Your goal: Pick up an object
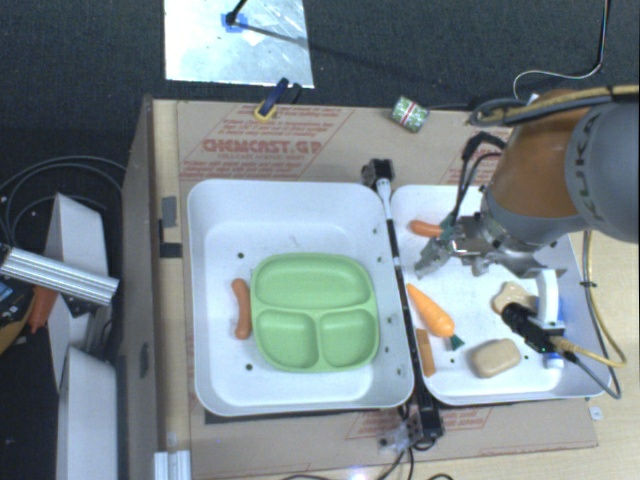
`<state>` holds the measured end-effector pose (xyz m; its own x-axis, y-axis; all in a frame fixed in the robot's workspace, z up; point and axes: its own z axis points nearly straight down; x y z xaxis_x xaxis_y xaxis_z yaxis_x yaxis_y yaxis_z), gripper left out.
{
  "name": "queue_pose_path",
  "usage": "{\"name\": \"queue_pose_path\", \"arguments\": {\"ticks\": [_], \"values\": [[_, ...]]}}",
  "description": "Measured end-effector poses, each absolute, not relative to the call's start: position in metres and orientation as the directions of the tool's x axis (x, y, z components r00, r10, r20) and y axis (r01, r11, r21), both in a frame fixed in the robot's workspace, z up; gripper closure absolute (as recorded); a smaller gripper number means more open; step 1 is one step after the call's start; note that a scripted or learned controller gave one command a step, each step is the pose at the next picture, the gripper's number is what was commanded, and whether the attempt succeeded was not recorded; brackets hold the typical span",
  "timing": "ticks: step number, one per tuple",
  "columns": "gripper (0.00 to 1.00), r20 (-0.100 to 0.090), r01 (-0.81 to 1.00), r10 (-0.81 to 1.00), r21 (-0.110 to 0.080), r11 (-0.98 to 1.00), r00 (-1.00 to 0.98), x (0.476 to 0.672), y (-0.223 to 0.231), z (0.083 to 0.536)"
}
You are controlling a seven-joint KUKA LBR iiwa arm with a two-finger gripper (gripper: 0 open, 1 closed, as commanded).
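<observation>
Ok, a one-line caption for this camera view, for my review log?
Grey, orange-banded arm's gripper low over the right white bin, near an orange toy carrot; green divided plastic tray in the left white bin.

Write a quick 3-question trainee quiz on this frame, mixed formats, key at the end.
1. True or false: the green divided tray lies in the left bin.
2. Multiple choice: what lies beside the tray, on its left, in that bin? A) a sausage B) a spoon C) a sponge
3. Fill in: the carrot near the divider lies in the ____ bin.

Key
1. True.
2. A, the sausage.
3. Right; it lies on the right bin floor, below the gripper.
</observation>
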<state>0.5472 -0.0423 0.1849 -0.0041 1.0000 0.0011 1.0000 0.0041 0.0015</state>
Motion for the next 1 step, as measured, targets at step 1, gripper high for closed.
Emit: {"name": "queue_pose_path", "arguments": {"ticks": [1], "values": [[0.0, 0.0, 1.0, 1.0, 0.0, 0.001, -0.001, 0.5159, -0.0544, 0.1841]]}}
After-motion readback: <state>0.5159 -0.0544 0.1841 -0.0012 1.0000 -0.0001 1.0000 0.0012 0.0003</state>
